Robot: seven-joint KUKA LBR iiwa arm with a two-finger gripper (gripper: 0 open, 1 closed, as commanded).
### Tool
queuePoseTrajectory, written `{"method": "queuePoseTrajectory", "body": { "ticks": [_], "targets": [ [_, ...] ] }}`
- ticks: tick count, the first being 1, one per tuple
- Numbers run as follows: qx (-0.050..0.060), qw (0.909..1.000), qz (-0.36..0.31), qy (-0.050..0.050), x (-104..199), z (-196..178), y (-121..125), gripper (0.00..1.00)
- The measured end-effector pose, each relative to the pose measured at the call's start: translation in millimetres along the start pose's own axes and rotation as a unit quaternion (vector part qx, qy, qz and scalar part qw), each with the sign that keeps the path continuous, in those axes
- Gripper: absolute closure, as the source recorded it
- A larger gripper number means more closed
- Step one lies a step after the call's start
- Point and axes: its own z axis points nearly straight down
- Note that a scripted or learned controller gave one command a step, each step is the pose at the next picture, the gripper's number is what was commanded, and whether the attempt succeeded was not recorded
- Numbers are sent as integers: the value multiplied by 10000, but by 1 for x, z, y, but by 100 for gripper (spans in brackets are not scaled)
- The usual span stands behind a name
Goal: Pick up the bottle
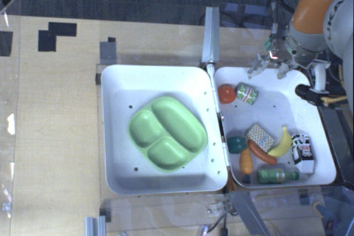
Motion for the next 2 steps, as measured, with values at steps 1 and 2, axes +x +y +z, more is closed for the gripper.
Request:
{"method": "queuePoseTrajectory", "body": {
  "ticks": [1, 2],
  "targets": [
    [-11, 9942, -1076, -11, -53, -54, -59, 0],
    [0, 9853, -1711, -1, -19, 74, -99, 0]
  ]
}}
